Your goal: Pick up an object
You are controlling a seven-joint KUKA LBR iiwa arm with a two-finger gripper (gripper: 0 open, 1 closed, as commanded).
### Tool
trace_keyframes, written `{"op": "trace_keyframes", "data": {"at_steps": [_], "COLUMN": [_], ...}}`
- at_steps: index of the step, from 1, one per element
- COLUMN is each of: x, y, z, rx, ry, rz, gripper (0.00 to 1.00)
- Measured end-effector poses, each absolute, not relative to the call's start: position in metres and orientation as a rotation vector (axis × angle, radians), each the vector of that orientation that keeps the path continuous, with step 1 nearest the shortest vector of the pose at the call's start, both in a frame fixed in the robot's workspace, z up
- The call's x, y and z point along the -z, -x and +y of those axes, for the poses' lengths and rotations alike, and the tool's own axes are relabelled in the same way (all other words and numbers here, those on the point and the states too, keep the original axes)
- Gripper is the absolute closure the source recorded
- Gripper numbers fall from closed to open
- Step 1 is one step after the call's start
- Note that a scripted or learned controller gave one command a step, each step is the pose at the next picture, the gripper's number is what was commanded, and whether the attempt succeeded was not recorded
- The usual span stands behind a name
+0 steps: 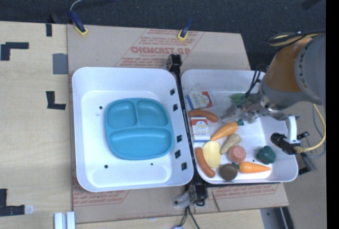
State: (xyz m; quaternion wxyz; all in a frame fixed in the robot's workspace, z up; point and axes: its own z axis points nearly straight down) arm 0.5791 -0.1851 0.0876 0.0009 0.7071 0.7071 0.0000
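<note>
The right bin (275,176) holds several toy foods. Among them are an orange carrot (225,130), a red sausage (203,114), a yellow fruit (211,153), a tan potato (230,143), a second carrot (253,167) and a dark green piece (266,155). My gripper (241,111) reaches down into this bin from the right, low over its upper middle. It sits just right of the first carrot's tip and below a small green item (237,98). Nothing can be seen held in it.
The left bin (85,116) carries a blue divided plate (139,128). Two small cartons (200,99) (199,130) lie by the divider between the bins. A brown ball (228,172), a pink round piece (238,153) and another sausage (204,161) crowd the right bin's front.
</note>
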Motion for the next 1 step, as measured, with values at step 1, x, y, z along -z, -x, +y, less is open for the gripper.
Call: {"op": "trace_keyframes", "data": {"at_steps": [1], "x": [-0.0853], "y": [-0.6659], "z": [-0.1695], "rx": [0.007], "ry": [-2.224], "rz": [2.224], "gripper": [0.00]}}
